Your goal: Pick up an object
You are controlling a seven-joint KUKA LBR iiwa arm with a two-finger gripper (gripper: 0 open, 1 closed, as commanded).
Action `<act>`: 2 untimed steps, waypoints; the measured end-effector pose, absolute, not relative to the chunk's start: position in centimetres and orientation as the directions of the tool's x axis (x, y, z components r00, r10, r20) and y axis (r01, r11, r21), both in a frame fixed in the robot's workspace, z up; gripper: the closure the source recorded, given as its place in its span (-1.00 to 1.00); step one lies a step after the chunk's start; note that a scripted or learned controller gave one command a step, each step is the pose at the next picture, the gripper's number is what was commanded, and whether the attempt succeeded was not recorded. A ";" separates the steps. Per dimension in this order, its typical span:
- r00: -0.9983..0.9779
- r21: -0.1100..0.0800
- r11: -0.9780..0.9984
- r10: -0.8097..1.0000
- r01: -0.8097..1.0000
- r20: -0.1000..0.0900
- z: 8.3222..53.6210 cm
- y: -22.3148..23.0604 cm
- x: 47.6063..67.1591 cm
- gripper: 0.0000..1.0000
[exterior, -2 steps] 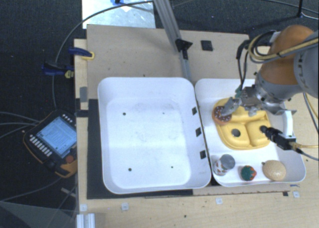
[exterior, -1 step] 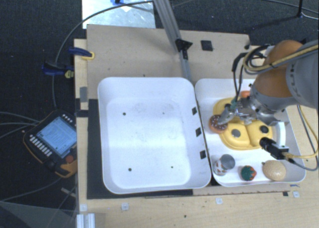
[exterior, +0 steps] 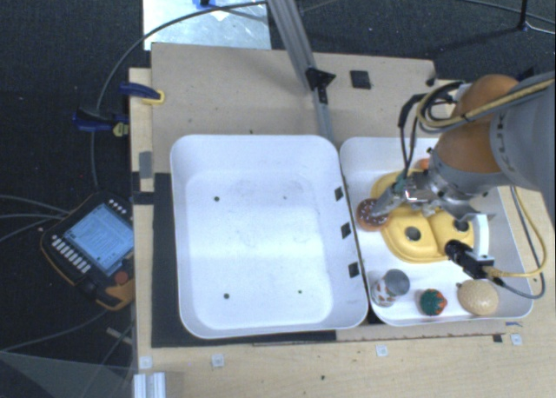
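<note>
So the arm (exterior: 499, 131) comes in from the right and hangs over the right bin (exterior: 363, 155), grey body with the orange band above the wrist. Its gripper (exterior: 408, 196) is down low in that bin, right at the upper left of a yellow toy (exterior: 426, 235) with a couple of dark spots on it. Honestly I cannot tell how the gripper is set from this angle, the wrist and cables cover too much, and I can't see anything held in it.

Stuff in the right bin: a brownish round object (exterior: 372, 212) sits just left of the yellow toy, near the bin's left wall. Along the front edge there's a grey round piece (exterior: 393, 283), then a green and red ball (exterior: 433, 301), then a beige egg-like object (exterior: 477, 297), all in a row and close together.

The left bin (exterior: 187, 157) sits just beside the right one on the tabletop (exterior: 243, 83). A handheld pendant with a lit screen (exterior: 91, 244) lies on the dark floor off to the left.
</note>
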State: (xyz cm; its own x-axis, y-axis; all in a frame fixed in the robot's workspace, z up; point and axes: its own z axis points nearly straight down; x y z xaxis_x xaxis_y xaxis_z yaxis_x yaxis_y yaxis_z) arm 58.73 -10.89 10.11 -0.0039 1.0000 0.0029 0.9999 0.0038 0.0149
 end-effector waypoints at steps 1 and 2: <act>-0.012 0.024 0.012 1.000 1.000 0.014 11.5 -10.2 59.2 1.00; -0.005 0.008 0.005 1.000 1.000 -0.001 18.0 -10.6 59.3 1.00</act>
